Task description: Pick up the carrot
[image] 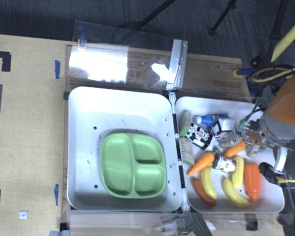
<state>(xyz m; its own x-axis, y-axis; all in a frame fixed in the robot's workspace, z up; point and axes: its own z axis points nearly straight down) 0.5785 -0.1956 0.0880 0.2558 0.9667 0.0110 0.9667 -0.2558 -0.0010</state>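
Observation:
The carrot (200, 164) is an orange cone lying at a slant in the left part of the right bin (278, 201), its thick end up by a small white toy (225, 165). A second, smaller orange piece (235, 149) lies just up and right of it. My gripper (258, 143) hangs over the right bin's upper right part, below the grey wrist and orange band (291, 101). It is to the right of the carrot and apart from it, close to the small orange piece.
The right bin also holds two yellow bananas (208, 183) (234, 194), a corn cob (239, 170), a long orange-red piece (252, 182), a black-and-white cow toy (199, 136) and a blue can (211, 120). A green divided plate (132, 164) lies in the left bin (86, 115).

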